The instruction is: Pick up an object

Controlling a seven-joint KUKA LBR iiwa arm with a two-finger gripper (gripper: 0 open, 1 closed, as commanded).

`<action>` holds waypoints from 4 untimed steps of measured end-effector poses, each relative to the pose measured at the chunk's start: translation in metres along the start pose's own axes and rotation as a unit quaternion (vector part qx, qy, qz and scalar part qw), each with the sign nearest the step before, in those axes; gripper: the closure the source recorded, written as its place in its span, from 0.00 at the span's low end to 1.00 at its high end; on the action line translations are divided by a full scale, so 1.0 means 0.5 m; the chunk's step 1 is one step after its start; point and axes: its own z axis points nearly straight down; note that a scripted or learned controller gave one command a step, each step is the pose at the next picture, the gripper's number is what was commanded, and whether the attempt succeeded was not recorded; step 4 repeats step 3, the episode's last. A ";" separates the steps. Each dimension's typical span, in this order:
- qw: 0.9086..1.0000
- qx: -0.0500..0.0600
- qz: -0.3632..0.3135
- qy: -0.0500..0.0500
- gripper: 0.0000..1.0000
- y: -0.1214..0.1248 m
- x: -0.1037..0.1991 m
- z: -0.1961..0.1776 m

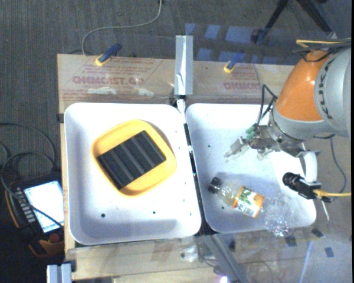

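Observation:
In the right bin point(224, 119) a small clear plastic bottle point(239, 197) with a dark cap and an orange label lies on its side near the front. A crumpled clear plastic piece point(277, 216) rests just right of it by the front right corner. My gripper point(237, 146) hangs over the middle of the right bin, behind the bottle and apart from it, open with nothing between its fingers. In the left bin point(82, 122) sits a yellow rounded block with a black ribbed top point(133, 157).
The bins share a raised divider point(190, 152) down the middle. A brown board point(115, 78) with two blue-and-yellow clamps runs behind them. My arm's orange band point(304, 93) looms over the right bin's back right corner.

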 end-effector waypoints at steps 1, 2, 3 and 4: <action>0.999 -0.005 -0.050 0.000 0.00 -0.068 -0.040 0.162; 0.999 -0.005 -0.050 0.000 0.00 -0.068 -0.040 0.162; 0.999 -0.011 -0.053 -0.003 0.00 -0.124 -0.071 0.162; 0.999 -0.011 -0.053 -0.003 0.00 -0.124 -0.071 0.162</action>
